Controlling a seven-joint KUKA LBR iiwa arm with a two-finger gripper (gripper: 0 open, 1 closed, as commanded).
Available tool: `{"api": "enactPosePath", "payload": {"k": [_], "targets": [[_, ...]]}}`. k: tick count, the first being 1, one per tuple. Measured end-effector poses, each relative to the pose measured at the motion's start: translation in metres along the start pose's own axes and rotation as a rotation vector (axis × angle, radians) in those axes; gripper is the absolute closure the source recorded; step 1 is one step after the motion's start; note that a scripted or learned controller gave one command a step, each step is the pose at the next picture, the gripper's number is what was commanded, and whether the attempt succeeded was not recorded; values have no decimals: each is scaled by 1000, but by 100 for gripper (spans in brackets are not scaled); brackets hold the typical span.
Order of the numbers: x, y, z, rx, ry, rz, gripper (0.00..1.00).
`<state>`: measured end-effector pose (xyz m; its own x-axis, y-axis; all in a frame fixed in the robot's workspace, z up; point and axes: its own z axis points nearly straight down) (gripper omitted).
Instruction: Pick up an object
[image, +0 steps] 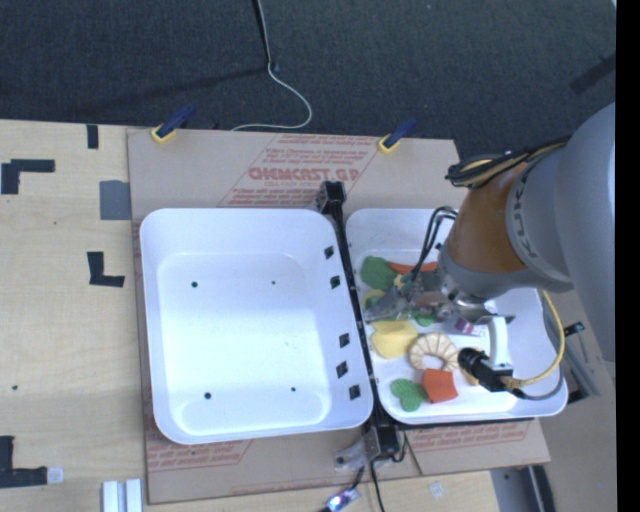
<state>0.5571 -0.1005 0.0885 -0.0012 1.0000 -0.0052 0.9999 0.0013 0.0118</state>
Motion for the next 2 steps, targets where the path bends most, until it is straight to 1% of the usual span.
{"api": "enactPosePath", "payload": {"k": [1,2], "targets": [[32,-49,-101,7,6,-1,100],[90,-40,-185,5,7,-6,100]]}}
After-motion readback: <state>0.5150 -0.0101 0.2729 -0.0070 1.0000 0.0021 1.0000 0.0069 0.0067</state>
